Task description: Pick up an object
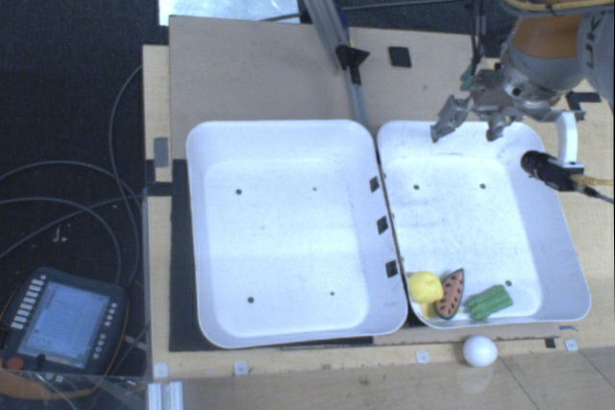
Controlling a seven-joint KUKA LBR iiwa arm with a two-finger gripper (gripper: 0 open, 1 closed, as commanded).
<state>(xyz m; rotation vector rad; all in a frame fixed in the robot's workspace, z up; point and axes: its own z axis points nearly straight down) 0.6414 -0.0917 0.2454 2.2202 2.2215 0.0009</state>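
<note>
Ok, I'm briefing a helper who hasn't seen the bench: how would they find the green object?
Start at the right-hand bin and go to its near edge. Three small things lie there in a row: a yellow piece, a watermelon slice, then the green object, the rightmost and the only green, elongated one.

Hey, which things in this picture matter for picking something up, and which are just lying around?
For the job:
- hand, open, over the right bin's far edge
- yellow piece, watermelon slice and green piece in the right bin's near corner

Just lying about:
- left bin
- white ball on the bench, outside the bins
- control pendant on the floor
</note>
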